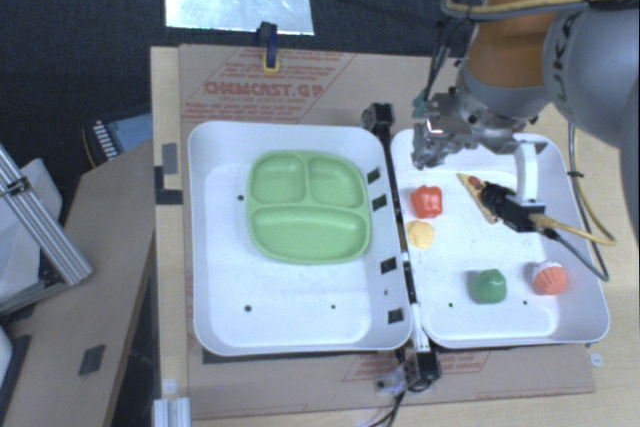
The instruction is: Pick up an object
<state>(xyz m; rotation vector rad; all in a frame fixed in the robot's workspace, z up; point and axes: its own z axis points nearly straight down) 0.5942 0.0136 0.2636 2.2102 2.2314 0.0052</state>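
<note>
Though hard to tell whether gripper [428,153] is open or clenched, hovering at right bin's [585,320] far-left corner just above small red toy [427,202]; likely light, smooth plastic, best pinched across its middle.

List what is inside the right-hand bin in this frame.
The right bin holds a red pepper toy, yellow piece, green block, pink cupcake toy and a pizza slice. The claw and arm cover the bin's back corner.
</note>
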